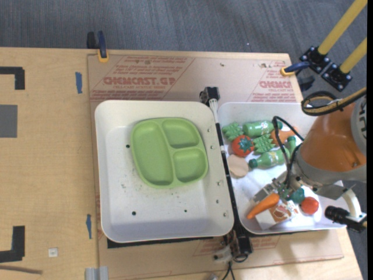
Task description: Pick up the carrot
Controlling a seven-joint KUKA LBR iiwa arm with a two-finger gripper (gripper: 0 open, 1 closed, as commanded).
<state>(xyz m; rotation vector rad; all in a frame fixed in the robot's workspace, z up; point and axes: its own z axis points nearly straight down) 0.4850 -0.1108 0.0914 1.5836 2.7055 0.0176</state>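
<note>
Wooden counter (46, 174) carries two bins; carrot (263, 205) lies near the right bin's (263, 228) front edge, tool (287, 189) just beside it, grip state unclear.

A wooden bench (46, 168) carries a cardboard sheet (175, 74) (printed in red), with two white bins (111, 174) side by side.

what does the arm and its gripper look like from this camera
The arm is a bulky rounded body with a broad orange band, grey below it toward the wrist. A black cable loops along its side. The gripper is a small dark metal assembly; its details are too cluttered to make out.
</note>
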